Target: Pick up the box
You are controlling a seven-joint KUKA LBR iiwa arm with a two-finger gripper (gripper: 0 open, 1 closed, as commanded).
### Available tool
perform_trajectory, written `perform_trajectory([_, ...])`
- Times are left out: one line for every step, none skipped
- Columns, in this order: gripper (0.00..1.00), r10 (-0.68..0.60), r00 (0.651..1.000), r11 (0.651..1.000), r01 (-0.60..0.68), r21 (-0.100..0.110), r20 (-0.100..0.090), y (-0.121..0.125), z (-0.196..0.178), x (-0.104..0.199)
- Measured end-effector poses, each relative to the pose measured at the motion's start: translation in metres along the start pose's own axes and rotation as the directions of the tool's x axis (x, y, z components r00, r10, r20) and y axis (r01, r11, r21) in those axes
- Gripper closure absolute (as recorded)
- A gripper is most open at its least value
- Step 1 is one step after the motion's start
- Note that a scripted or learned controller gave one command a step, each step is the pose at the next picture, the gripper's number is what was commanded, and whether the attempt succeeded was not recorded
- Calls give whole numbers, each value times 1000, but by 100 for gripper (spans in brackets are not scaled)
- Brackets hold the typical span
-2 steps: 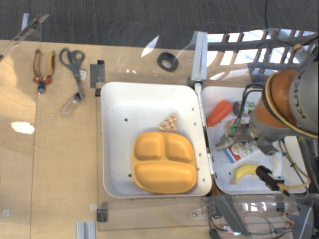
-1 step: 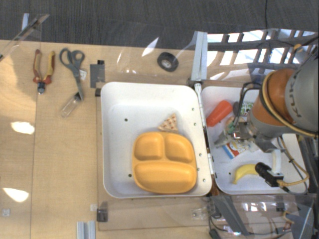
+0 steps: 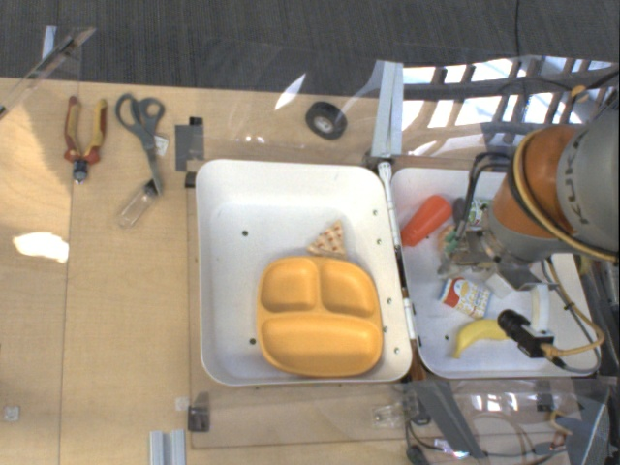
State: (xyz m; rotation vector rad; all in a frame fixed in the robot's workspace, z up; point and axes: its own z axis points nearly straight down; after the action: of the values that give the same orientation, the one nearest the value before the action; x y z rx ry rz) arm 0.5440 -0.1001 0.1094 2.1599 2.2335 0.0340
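While the arm (image 3: 567,197) reaches in from the right over the right bin (image 3: 426,352), its tool (image 3: 469,253) hangs just above the box (image 3: 467,297), a small white carton lying in that bin; how far the tool is open cannot be told. An orange carrot-like piece (image 3: 426,220) lies farther back, and a banana (image 3: 480,335) lies nearer. The left bin (image 3: 223,260) holds a yellow divided tray (image 3: 320,316). On the table (image 3: 97,308), scissors (image 3: 145,139) and pliers (image 3: 81,136) lie far left.
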Motion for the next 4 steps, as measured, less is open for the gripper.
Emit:
perform_trajectory([0,0,1000,1000,0,1,0,0,0,0])
perform_trajectory([0,-46,999,999,46,1,-2,-12,11,-18])
perform_trajectory([100,-47,999,999,47,-9,5,-9,-1,-20])
perform_trajectory([0,-47,999,999,47,-8,5,-9,-1,-20])
